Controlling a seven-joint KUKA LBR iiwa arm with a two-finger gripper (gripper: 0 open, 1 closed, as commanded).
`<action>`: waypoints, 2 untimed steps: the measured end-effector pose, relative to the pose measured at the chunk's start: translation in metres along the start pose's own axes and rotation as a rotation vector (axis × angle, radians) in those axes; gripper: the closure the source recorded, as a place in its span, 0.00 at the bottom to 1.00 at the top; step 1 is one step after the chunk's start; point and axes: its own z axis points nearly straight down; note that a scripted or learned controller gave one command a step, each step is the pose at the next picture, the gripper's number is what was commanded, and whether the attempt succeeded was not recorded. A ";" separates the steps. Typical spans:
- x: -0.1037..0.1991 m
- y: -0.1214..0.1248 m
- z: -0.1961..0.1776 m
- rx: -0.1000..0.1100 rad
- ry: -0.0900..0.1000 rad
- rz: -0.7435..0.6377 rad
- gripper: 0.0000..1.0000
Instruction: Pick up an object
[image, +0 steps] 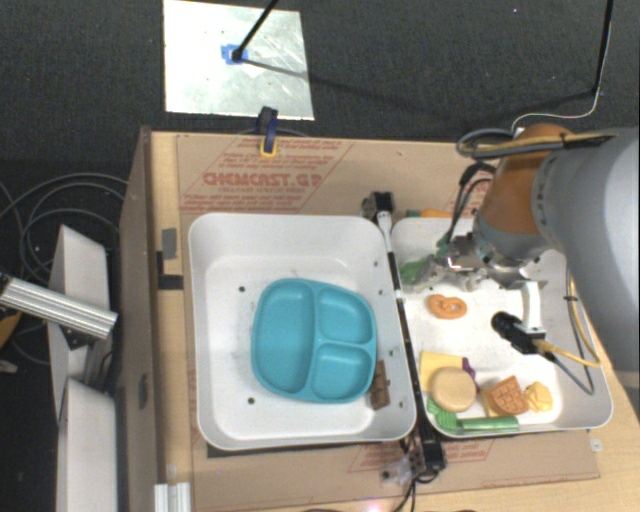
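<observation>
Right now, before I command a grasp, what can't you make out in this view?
- Gripper: finger state unreadable under the grey arm's wrist.
- Far end of the right white bin: covered by the arm.
- Small brown object at the left bin's edge: too small to identify.

One fixed overhead camera, slanted down (both bins (300, 240) in frame).

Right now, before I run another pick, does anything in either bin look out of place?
One thing: a small brown piece is wedged upright against the left bin's right wall, beside the blue divided plate, apart from the toy foods clustered in the right bin. Nothing looks spilled or broken.
</observation>
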 end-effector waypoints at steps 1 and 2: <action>-0.009 -0.038 0.001 0.007 0.000 0.007 0.00; -0.052 0.054 -0.084 -0.011 -0.006 0.001 0.00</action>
